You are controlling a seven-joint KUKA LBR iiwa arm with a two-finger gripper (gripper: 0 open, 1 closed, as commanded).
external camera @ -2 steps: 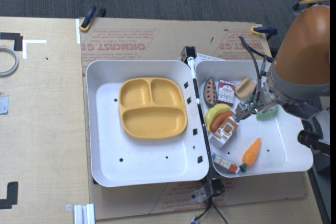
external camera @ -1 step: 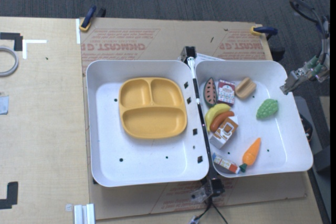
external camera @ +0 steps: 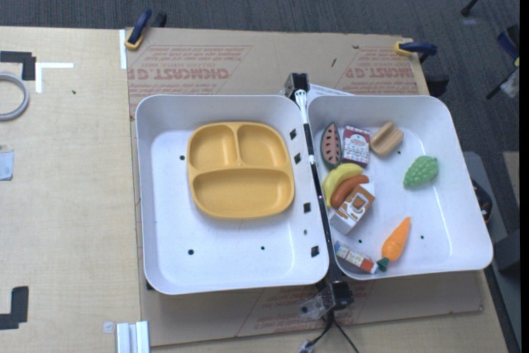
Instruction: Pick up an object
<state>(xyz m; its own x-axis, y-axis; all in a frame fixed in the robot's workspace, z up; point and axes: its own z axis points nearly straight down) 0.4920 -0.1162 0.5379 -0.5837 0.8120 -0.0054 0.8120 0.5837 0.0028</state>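
We cannot tell whether the claw is released or clenched. No object is raised, so we judge the pick still wholly ahead. The candidates lie in the right bin [external camera: 463, 202] on the counter [external camera: 66, 202]: a watermelon slice [external camera: 331, 145], a red-and-white carton [external camera: 356, 146] and a bread roll [external camera: 386, 140] near the far wall, a bumpy green toy [external camera: 421, 172] and an orange carrot [external camera: 397, 238] lying apart, and a banana [external camera: 343, 176] crowded against the divider. The left bin [external camera: 165, 244] holds a yellow divided plate [external camera: 241, 169].

Toys crowd the right bin's [external camera: 463, 178] left side; a yellow plate [external camera: 240, 169] fills the left bin's [external camera: 157, 202] middle.
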